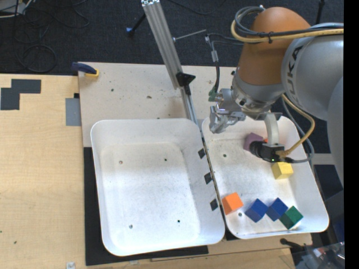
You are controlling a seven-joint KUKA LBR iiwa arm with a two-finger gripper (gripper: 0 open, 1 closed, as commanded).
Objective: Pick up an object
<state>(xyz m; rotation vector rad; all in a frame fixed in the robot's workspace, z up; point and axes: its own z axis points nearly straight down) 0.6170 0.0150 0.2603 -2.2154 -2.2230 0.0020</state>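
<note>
The hand hangs at the right bin's eleven o'clock; its grip I cannot tell. The orange cube looks light, rigid; pinch opposite flat faces.

Bins white, dark-speckled. Cubes: orange, two blue, green, yellow, mauve. Arm grey, orange band. Bench light wood.
</note>
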